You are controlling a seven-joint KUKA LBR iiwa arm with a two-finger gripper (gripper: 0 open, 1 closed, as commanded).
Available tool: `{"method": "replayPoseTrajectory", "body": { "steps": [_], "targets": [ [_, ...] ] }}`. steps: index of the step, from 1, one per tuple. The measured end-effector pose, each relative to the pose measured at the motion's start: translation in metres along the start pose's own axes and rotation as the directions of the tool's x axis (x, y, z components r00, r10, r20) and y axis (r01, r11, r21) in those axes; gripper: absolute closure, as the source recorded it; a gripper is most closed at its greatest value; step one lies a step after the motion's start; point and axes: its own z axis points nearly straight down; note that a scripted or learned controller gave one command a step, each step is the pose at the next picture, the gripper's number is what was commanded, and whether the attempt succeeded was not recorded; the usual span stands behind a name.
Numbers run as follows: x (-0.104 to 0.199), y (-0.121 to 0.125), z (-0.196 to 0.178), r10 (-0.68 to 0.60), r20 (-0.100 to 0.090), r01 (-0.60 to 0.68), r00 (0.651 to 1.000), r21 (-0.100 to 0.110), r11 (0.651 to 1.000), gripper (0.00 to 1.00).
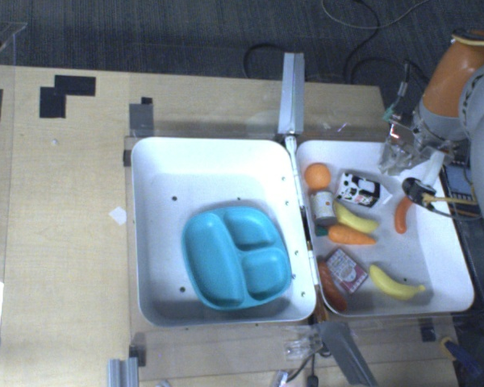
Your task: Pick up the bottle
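Camera view puts the gripper [397, 158] at the right bin's [460, 285] one o'clock corner; its spread cannot be told. The bottle [323, 207] lies toward nine o'clock, beside the orange [317, 176] and carrot [352, 235]. It should descend squarely over the bottle, clear of both.

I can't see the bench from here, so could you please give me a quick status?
Pincer above right bin's far edge, holding nothing. Bottle by the divider, ungrasped. Orange and banana crowd it.

Pale wooden bench [56, 216] (black tape marks [64, 93]) before dark carpet [145, 14] with cables [363, 10].
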Motion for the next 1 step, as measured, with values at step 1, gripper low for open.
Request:
{"method": "replayPoseTrajectory", "body": {
  "steps": [1],
  "targets": [
    [0.0257,-0.0185,-0.0655,-0.016,0.007,0.016,1.000,0.007,1.000,1.00]
  ]
}}
